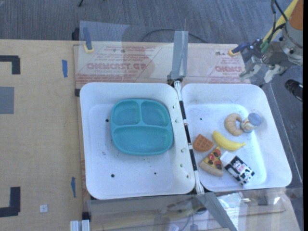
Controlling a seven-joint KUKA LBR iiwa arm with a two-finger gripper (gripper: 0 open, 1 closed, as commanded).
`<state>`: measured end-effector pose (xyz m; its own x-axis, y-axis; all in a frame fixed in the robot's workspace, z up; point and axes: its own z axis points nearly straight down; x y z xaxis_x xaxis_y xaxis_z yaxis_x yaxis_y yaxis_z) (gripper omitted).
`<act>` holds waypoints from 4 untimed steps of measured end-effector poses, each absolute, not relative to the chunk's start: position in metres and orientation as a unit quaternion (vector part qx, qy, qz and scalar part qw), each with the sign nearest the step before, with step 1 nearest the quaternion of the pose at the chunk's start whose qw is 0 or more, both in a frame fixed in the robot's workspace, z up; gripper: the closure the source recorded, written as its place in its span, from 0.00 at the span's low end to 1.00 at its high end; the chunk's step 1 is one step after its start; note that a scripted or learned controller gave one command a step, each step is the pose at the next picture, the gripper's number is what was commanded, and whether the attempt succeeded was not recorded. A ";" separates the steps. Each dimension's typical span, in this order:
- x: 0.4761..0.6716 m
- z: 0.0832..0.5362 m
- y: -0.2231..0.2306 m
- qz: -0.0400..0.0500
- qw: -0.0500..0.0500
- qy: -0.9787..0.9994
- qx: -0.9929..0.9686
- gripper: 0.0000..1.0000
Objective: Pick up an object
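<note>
The right bin (272, 105) holds several toy foods: a croissant (234, 123) with a small blue-capped item (251, 121) against it, a yellow banana (227, 140), an orange waffle (203, 142), a pizza slice (212, 161) and a black-and-white patterned box (240, 169). My gripper (266, 72) hangs above the far right corner of that bin, over its back rim and away from every item. Its fingers stand open with nothing between them.
A teal divided plate (142, 126) lies in the left bin (96, 167). A grey upright post (180, 54) stands behind the ridge where the bins meet. Cardboard sheets (120, 66) lie behind the bins, and cables hang near the arm at the top right.
</note>
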<state>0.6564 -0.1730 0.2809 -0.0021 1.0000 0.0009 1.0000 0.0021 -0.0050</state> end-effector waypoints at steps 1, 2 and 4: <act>0.599 0.107 -0.129 0.002 0.003 -0.713 -0.701 0.00; 0.566 0.090 -0.126 -0.005 -0.007 -0.731 -0.682 0.00; 0.607 0.182 -0.049 0.001 0.001 -0.814 -0.580 1.00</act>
